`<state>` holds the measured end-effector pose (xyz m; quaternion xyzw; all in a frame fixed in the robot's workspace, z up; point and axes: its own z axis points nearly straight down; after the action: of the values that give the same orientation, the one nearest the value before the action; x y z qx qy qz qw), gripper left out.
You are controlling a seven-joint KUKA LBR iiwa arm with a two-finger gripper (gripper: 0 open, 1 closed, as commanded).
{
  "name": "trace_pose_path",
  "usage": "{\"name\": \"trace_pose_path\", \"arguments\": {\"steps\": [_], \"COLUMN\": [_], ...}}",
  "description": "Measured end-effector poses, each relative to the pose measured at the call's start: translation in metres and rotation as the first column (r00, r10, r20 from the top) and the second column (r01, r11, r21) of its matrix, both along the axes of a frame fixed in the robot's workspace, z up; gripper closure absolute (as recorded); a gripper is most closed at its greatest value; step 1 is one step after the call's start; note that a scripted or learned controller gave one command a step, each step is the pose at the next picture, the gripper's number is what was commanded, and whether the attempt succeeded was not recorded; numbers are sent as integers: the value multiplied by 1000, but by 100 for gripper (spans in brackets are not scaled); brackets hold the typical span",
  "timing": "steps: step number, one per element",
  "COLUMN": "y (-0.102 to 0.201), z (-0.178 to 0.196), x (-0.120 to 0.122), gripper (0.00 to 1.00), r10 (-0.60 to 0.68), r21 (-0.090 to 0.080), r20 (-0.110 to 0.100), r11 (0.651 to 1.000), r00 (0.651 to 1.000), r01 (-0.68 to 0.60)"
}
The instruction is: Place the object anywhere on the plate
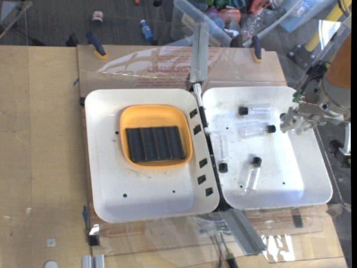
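Approach step: my grey two-finger gripper [294, 120], grip state indiscernible, hangs over the right white bin [312, 166]; next, descend onto a clear black-capped vial [257, 130], then carry it to the orange plate [155, 114].

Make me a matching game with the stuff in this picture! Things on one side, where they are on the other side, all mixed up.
Things:
1. yellow plate
2. dark ridged block
3. clear vials with black caps
4. pincer

Places:
A. lying loose in the right bin
B. over the right edge of the right bin
C. resting on the yellow plate
D. in the left bin

Right pairs: 1-D, 2-C, 3-A, 4-B
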<state>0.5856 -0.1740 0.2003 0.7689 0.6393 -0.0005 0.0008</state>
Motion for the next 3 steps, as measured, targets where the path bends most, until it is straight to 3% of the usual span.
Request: {"name": "trace_pose_path", "arguments": {"steps": [2,3], "y": [45,62], "z": [0,31], "x": [81,82], "gripper": [100,100], "r10": [242,423], "r21": [0,-3], "r20": [0,5], "r11": [970,906], "r00": [970,906], "r01": [-242,-423]}}
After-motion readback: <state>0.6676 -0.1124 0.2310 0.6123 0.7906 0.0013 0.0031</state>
